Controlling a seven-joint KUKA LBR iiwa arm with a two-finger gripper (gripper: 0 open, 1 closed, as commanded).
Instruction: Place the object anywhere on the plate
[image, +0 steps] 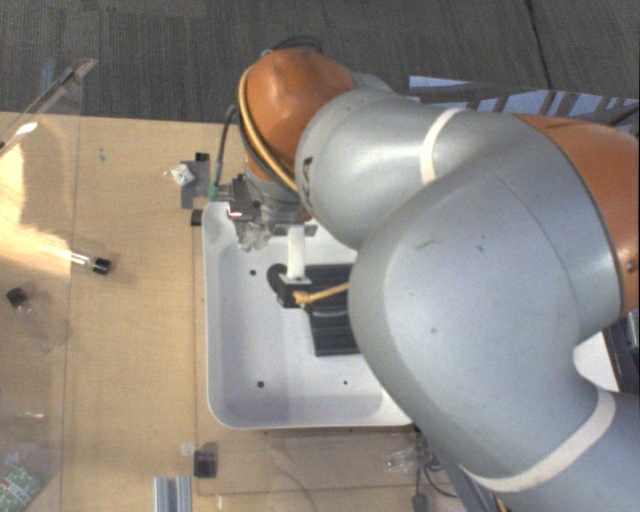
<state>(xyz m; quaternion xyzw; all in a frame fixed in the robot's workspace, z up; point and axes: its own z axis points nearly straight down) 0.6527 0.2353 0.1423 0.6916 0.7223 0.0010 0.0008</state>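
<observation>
**Grey bulk over a white bin**

Sweeps in from the right: grey arm (480, 300), elbowed wide across the frame, folding back to an orange band (290, 100) at top centre, wrist pointed down. Under it, tan bench (120, 380). On that, shallow white bin (235, 390), right half hidden by the arm. Flat on the bin floor, about mid-bin, black ribbed slab (335, 335), partly tucked beneath the arm; cannot tell whether the task's object or not. Just inside the bin's upper left corner, gripper (252, 235), low by the rim, apart from the slab; open or closed, cannot tell. Out on the bench to the left, small clear vial (88, 262) with a black cap, well apart from the bin.
</observation>
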